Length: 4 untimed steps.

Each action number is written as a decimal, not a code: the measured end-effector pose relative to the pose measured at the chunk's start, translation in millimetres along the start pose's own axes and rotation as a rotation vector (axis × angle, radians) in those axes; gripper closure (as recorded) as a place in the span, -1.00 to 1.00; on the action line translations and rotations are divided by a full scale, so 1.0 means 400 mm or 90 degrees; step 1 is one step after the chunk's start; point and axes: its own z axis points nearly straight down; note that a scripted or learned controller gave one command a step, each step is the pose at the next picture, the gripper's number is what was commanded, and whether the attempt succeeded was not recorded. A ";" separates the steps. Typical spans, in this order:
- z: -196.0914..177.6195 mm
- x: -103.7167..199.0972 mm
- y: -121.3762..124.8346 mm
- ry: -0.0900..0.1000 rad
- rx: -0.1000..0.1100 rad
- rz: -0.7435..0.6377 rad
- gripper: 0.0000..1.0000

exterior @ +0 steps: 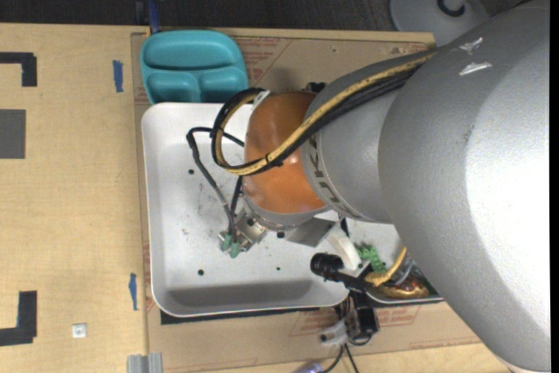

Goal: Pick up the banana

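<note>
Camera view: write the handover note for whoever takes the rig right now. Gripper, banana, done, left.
Gripper: hidden under the arm's orange band and grey body; its state cannot be told.
Arm: reaches in from the right, over the white bin.
Banana: I cannot make it out; the arm covers much of the bin, so it may lie beneath.
Other: a teal tray sits beyond the bin's far edge.
Done: nothing confirmed; no pick is visible.
Left: find the banana, grasp it, lift it.
</note>
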 end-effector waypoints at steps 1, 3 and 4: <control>-0.024 0.000 0.002 -0.001 -0.002 0.000 1.00; 0.093 -0.032 -0.054 0.001 0.004 -0.094 1.00; 0.098 0.062 0.026 -0.002 0.004 -0.059 1.00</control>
